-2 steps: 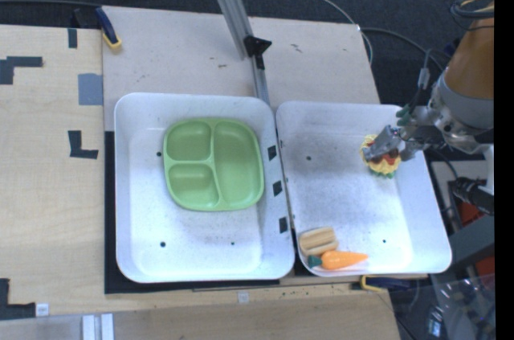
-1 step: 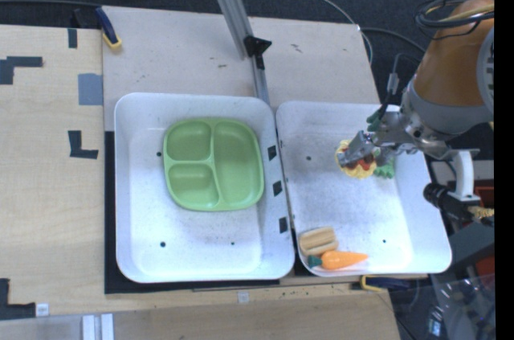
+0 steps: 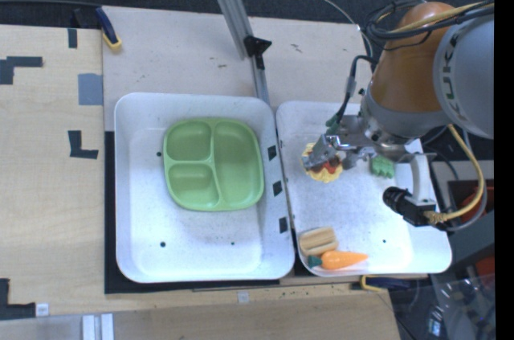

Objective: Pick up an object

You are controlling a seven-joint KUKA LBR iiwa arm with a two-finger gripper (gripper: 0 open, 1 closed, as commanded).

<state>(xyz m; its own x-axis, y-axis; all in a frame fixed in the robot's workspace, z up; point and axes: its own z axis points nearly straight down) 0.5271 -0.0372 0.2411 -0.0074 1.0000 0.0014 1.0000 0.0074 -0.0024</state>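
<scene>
you're looking at two white bins, the left bin (image 3: 128, 194) and the right bin (image 3: 418, 250), both speckled with fine dark dots. a pale green divided plate (image 3: 214, 164) is sitting in the left one. in the right one, a yellow and red toy (image 3: 324, 168) is showing beside a small green piece (image 3: 382, 166), and a tan block (image 3: 316, 239) is lying by an orange carrot (image 3: 345, 258). the arm (image 3: 418, 65) is showing grey with an orange band.

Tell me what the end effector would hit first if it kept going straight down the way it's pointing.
Probably the small yellow and red toy in the right bin: the end effector sits right over it, pointing down. Depth is hard to judge from this slanted view, so it may already be touching.
</scene>
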